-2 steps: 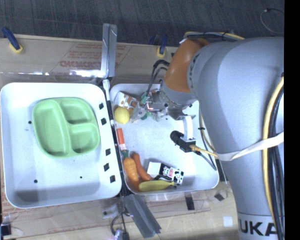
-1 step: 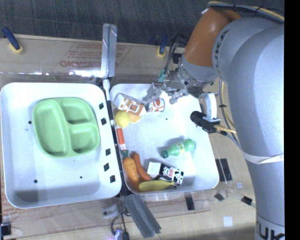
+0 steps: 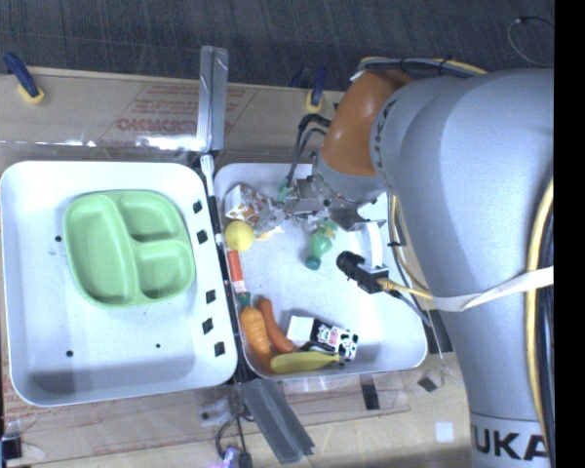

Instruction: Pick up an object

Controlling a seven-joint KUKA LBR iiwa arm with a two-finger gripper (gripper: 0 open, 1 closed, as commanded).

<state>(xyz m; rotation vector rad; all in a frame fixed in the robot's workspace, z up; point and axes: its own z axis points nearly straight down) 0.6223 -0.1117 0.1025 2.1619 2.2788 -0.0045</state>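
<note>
My gripper hangs low over the back of the right bin, reaching in from the right under the grey arm with its orange band. Just below it a small green bottle lies on the bin floor. Whether the two touch is unclear. A crinkled printed packet lies to the gripper's left, and a yellow lemon sits beside it by the left wall.
Along the right bin's front lie an orange carrot, a red sausage, a yellow banana and a black-and-white box. A red-orange stick rests against the left wall. The left bin holds a green divided plate.
</note>
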